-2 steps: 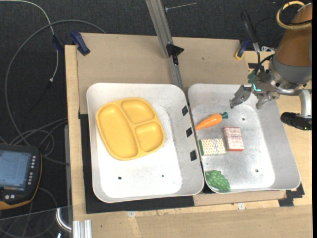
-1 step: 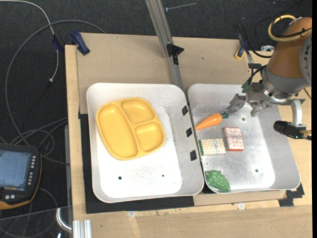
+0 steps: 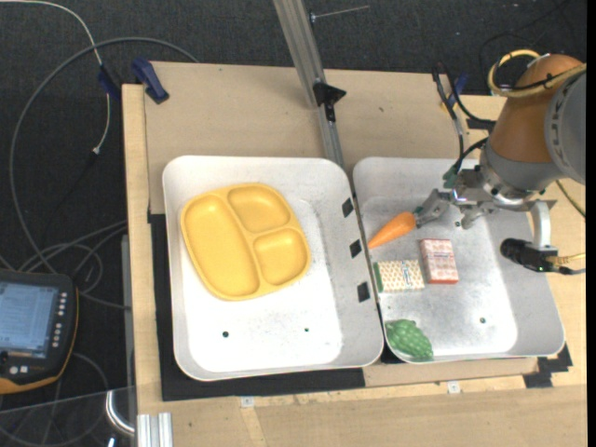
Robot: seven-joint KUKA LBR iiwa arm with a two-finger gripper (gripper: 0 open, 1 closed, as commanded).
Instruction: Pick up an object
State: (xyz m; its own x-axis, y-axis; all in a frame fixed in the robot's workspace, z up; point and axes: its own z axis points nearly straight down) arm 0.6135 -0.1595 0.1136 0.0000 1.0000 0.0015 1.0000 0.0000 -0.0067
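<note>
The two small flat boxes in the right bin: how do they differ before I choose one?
The reddish-brown patterned box lies lengthwise up the view; the pale cream box with a green edge lies crosswise. The reddish one is darker and sits nearer the gripper; the cream one sits nearer the bin divider, below the orange toy carrot. Both lie flat in the right white bin, side by side.

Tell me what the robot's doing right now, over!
Gripper low in the right bin, open, holding nothing. Carrot just beside it, untouched. Two small boxes and a green toy nearby, not blocking. Over.
</note>
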